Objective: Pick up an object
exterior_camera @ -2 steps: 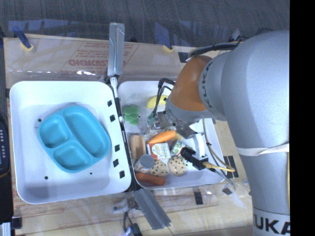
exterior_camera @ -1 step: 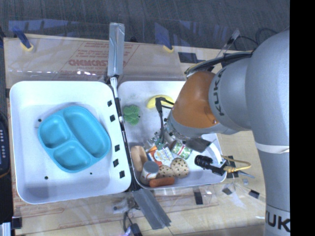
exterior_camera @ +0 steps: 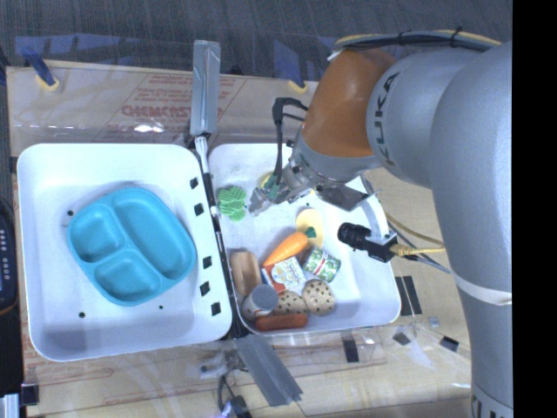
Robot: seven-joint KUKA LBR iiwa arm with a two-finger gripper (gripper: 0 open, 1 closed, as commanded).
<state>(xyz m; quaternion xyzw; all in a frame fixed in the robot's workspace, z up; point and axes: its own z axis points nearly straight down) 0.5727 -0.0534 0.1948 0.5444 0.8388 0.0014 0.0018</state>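
While our arm reaches down into the right bin, our claw hangs just beside the green toy lettuce, and we cannot tell what it has hold of. Near the front of that bin we see a toy carrot, two cookies, a hot dog and a small can. Our blue lunch tray lies in the left bin.
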